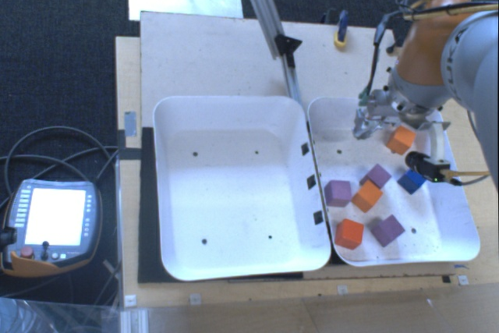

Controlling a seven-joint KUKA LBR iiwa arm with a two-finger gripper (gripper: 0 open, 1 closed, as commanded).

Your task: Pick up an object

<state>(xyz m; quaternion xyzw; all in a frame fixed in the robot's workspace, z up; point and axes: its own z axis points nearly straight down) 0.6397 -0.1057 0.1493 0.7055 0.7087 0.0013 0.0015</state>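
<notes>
My worktop [210,58] is a pale speckled board on a light wooden base. Dark carpet [54,27] surrounds it. A teach pendant [51,226] with coiled black cable lies at left. A grey metal pole [261,0] slants overhead.

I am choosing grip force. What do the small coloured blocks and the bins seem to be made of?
The small coloured blocks look like matte painted wood or foam: flat colour, crisp edges, no shine. The shallow white bins look like smooth moulded plastic, with rounded corners and a soft sheen.
</notes>
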